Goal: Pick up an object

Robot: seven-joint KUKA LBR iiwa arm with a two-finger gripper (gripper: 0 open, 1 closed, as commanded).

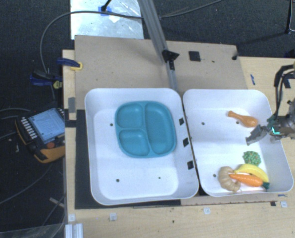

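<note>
- In the left bin (100, 177) we see a blue divided plate (145, 129) lying flat in the upper middle, well apart from the walls; it looks parked there, not a target for our pick.
- In the right bin (212, 148) the pickable things sit along the right side: a drumstick (243, 118) alone near the top, with open floor to its left.
- The croissant (228, 179), carrot (247, 179), banana (254, 170) and broccoli (252, 157) crowd the lower right corner, touching, tight against the wall.
- Our gripper (256, 134) hovers between drumstick and broccoli, holding nothing; we cannot tell its spread.
</note>
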